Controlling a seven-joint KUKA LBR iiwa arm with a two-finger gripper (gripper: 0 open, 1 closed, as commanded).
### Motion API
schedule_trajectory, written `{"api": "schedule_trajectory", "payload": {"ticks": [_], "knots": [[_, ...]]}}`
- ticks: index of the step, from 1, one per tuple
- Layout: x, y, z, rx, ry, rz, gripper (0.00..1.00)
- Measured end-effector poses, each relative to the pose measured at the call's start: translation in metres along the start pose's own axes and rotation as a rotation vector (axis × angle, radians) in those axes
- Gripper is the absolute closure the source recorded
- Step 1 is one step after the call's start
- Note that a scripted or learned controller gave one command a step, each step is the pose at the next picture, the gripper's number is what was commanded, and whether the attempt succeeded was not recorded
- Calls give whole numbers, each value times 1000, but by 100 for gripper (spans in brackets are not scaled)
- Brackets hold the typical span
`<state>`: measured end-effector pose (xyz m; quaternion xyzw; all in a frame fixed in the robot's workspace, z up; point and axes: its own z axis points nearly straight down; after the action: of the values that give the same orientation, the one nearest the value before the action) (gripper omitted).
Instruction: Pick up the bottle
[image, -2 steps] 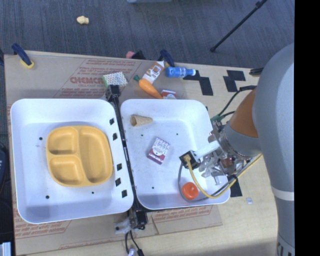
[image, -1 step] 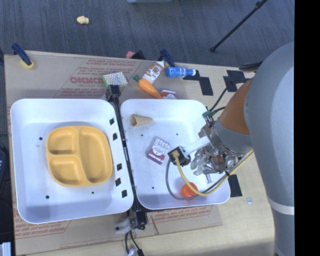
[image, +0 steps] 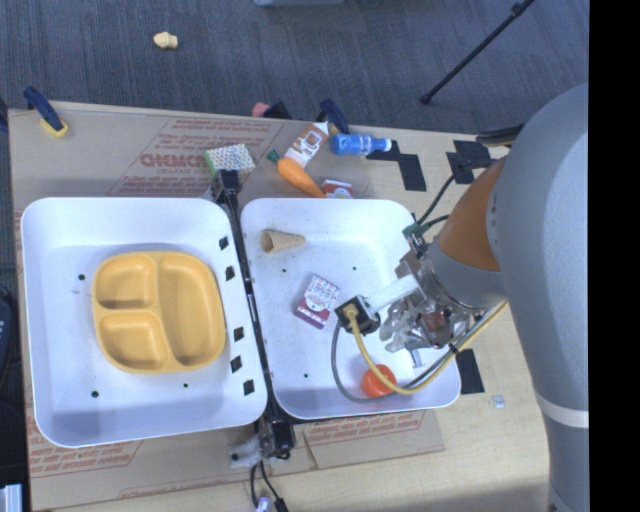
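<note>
A small blue bottle (image: 352, 144) lies on its side on the cardboard behind the right bin (image: 300, 400), outside it. Beside it lies a white bottle-like item with an orange end (image: 305, 146). My gripper (image: 405, 338) hangs low over the right bin's front right corner, far from both. Just under it an orange round object (image: 378, 381) rests on the bin floor, partly hidden by a yellow cable (image: 362, 358). I cannot tell what the orange object is.
The right bin also holds a waffle cone (image: 282, 240) and a small pink-and-white packet (image: 317, 299). A yellow divided plate (image: 158, 311) sits in the left bin (image: 50, 230). An orange carrot (image: 298, 177) lies on the cardboard near the bottles.
</note>
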<state>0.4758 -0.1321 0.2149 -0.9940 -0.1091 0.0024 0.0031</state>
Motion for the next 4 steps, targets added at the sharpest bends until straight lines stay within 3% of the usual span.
{"api": "schedule_trajectory", "payload": {"ticks": [4], "knots": [[-1,2,-4,-2,1,-13,100]]}}
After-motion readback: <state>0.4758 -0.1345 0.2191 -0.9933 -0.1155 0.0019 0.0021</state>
